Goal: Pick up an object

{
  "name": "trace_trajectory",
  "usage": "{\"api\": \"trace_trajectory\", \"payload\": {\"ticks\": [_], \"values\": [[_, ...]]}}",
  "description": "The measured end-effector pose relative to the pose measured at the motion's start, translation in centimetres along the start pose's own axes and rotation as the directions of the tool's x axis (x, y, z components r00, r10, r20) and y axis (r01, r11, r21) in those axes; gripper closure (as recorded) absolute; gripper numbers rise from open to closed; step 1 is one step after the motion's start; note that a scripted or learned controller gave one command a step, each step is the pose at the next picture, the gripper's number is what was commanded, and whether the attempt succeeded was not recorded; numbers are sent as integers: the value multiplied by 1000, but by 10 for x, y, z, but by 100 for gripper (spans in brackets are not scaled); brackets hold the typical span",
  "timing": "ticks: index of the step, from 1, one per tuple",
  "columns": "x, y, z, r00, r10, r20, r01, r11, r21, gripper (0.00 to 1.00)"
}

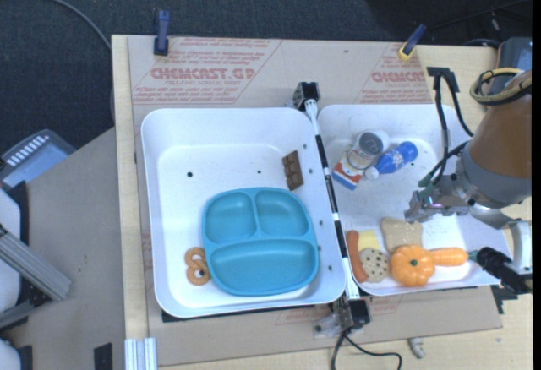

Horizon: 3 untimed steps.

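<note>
Two white bins sit side by side on the bench: left bin (pixel 169 149) & right bin (pixel 338 119).

Left bin, 3 items: 1 blue divided plate (pixel 260 240) w/ 3 compartments, 1 pretzel (pixel 198 265) touching the plate's left edge, 1 brown chocolate bar (pixel 292 170) just above the plate's upper right corner.

Right bin, approx. 7 items: 1 small can (pixel 357 159) up & right of the plate, 1 blue toy (pixel 396 158) beside the can, then near the bin's front wall 1 hot dog (pixel 352 243), 1 yellow cheese piece (pixel 368 239), 1 cookie (pixel 373 263), 1 bread slice (pixel 399 233), 1 orange gourd (pixel 420 263).

Gripper (pixel 425 204) hovers low over the right bin, just above the bread slice, right of the plate. Can't tell how far its tips are spread; nothing seen between them.
</note>
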State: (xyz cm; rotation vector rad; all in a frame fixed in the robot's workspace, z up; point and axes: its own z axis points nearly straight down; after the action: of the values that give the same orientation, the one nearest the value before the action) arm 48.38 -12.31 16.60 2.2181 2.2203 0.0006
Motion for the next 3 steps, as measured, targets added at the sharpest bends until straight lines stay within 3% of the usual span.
{"api": "trace_trajectory", "payload": {"ticks": [2, 3], "values": [[-2, -4, -20, 1000, 0, -1, 0, 1000, 1, 100], [-20, 0, -7, 1000, 1, -1, -1, 1000, 3, 100]]}}
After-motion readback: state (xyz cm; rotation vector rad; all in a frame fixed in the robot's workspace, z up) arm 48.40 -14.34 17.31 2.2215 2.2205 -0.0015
